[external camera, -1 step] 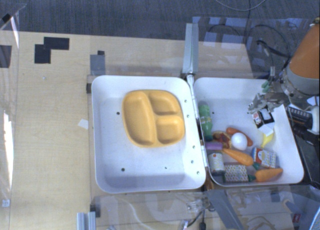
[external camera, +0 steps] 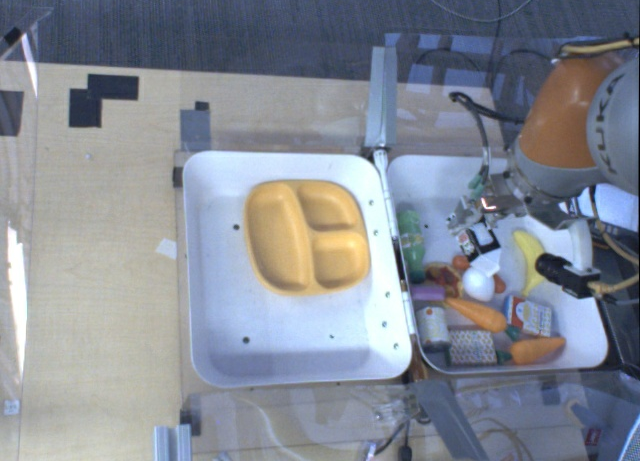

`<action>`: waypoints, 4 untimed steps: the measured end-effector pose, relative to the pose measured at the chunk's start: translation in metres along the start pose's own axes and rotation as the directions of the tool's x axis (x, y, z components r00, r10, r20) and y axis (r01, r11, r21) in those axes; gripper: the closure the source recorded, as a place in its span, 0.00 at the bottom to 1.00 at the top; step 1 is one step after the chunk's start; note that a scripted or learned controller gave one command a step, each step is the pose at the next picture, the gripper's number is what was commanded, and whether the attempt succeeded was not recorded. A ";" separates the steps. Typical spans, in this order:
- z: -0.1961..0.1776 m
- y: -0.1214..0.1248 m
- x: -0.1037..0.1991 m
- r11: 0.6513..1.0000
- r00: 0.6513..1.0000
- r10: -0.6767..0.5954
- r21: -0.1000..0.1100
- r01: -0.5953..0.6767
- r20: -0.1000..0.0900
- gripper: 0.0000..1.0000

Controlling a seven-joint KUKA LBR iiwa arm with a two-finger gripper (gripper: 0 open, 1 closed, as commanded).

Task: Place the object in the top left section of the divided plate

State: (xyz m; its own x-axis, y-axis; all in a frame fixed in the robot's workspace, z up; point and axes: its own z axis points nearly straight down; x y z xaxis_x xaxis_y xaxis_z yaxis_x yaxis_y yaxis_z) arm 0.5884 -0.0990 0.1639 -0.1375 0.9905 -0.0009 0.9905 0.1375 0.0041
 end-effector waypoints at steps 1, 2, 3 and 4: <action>-0.022 0.065 0.048 0.995 0.995 0.103 -0.001 -0.103 -0.001 1.00; -0.022 0.090 0.055 0.997 0.997 0.079 -0.003 -0.079 0.001 1.00; -0.022 0.091 0.066 0.992 0.992 0.123 -0.002 -0.123 0.000 1.00; -0.022 0.103 0.154 0.999 0.999 -0.035 -0.003 0.035 -0.002 1.00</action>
State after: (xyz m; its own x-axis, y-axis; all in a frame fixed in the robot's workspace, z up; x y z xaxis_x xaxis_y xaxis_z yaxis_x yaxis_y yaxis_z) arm 0.6696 0.0673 0.1863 -0.1718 0.9851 0.0005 0.9851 0.1718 0.0070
